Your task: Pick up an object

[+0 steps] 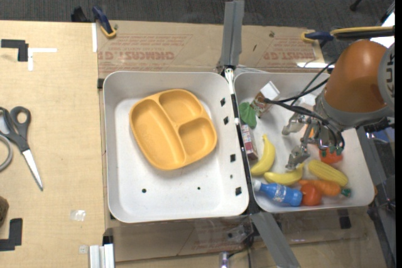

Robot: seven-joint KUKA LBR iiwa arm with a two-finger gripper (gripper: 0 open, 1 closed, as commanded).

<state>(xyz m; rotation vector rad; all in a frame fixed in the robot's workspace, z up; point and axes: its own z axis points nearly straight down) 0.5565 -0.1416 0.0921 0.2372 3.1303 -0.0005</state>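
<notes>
The gripper (301,149) hangs low in the right bin (361,154), fingers pointing down and spread apart, with nothing between them. The fingertips hover just above the bin floor.

Candidate objects lie close around the claw. A yellow toy banana (266,157) lies left of the fingers, curving toward the divider. A second banana (284,177) lies directly below the fingertips, nearly touching them in this view. A toy corn cob (327,172) lies to the lower right, with an orange toy carrot (331,187) and a red piece (311,194) beneath it. A blue bottle (281,194) lies on its side at the near wall. A green item (247,115) rests at the upper left.

Handling estimate: the toy foods appear to be moulded plastic, light, stiff and smooth, hence liable to slip or roll under a pinch. The nearest banana is the likeliest target. Grip it across its mid-length, fingers set crosswise to the curve, where the body is thickest and no neighbour blocks a finger.

The left bin (119,154) holds a yellow divided plate (173,128), well apart from the claw.
</notes>
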